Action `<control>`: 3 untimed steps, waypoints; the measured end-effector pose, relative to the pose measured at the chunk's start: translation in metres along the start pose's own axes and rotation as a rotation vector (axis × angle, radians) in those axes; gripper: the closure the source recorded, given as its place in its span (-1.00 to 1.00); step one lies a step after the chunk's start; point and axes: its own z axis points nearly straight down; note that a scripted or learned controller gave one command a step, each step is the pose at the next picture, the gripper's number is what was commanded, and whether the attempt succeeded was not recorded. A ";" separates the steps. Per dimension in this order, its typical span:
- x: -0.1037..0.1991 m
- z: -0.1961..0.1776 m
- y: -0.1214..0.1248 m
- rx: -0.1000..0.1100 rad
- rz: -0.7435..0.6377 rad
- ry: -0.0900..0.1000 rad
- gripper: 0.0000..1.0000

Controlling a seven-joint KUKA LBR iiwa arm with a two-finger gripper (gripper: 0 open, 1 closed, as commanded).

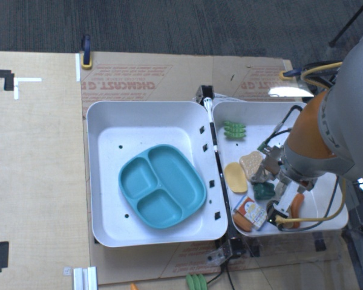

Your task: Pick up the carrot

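1. Dark grey carpet lies beyond the surface (36, 162), which is pale wood with a sheet of brown cardboard (169, 77) under the two bins; the red print on the cardboard is upside down and too unclear to read
2. A blue and yellow clamp (86, 51) grips the cardboard's far left corner
3. The left bin (103, 180), smooth white plastic with rounded corners, holds a teal plate (163, 186) of three compartments, lying at a slant
4. The right bin (254, 109) holds a ribbed green piece (234, 130) near its far wall, a tan speckled bread slice (251, 162), a flat yellow oval (235, 177), a dark green lump (264, 190) and a small printed box (250, 210) whose writing is too small to read; a reddish sausage shape (242, 223) lies against the box
5. The carrot (296, 205), a short smooth orange stick, lies in the right bin's near right part, just beside the arm's tool end
6. The grey arm (345, 119) with its orange band (305, 132) covers much of that bin, and a yellow cable (305, 222) curls below it
7. Whether the jaws are released or clenched cannot be told, and nothing is seen between them
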 end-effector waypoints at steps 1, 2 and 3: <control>0.000 0.001 -0.001 0.002 0.000 -0.001 -1.00; -0.012 0.001 0.071 0.003 0.233 -0.003 -1.00; -0.010 -0.060 -0.010 0.004 0.332 -0.002 -1.00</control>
